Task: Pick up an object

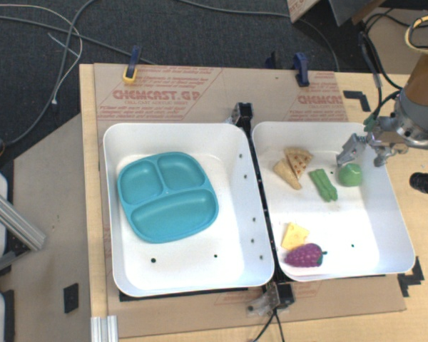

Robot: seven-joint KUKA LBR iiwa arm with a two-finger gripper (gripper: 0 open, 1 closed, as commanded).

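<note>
The right bin [385, 219] holds several toy foods. A round green fruit [350, 174] lies near its far right side, with a long green pickle [323, 184] just left of it. Tan bread wedges [292, 167] lie further left. A yellow cheese wedge [294, 235] and a purple grape bunch [304, 255] sit at the near edge. My gripper [364, 152] hangs over the bin's far right corner, just beyond the round green fruit. Its fingers [349, 150] are spread open with nothing between them.
The left bin [128, 262] holds a teal divided plate [168, 195]. A black clamp [242, 112] sits where the two bins meet at the back. Blue clips [300, 69] pin the cardboard base. The arm's grey body [417, 112] comes in from the right.
</note>
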